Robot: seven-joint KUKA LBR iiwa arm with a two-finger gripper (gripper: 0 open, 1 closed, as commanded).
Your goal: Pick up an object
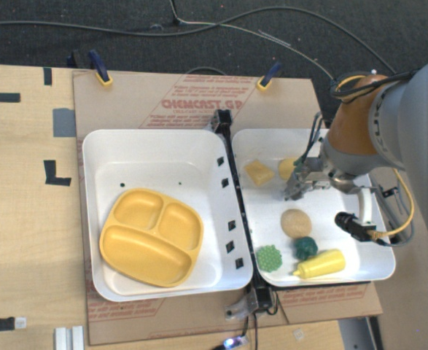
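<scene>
- Light wooden bench [24, 217], black tape marks.
- Brown cardboard sheet [192, 100] lies on it, held by blue-and-yellow clamps [99, 69] at its far edge.
- Two shallow white bins [155, 148] rest side by side on the cardboard.

You see the arm [407, 122] enter from the right edge of the view, its grey link leading to the orange band [353, 126] above the wrist. The wrist angles downward and leftward, placing the end effector [295, 189] low, pointing down.
</scene>
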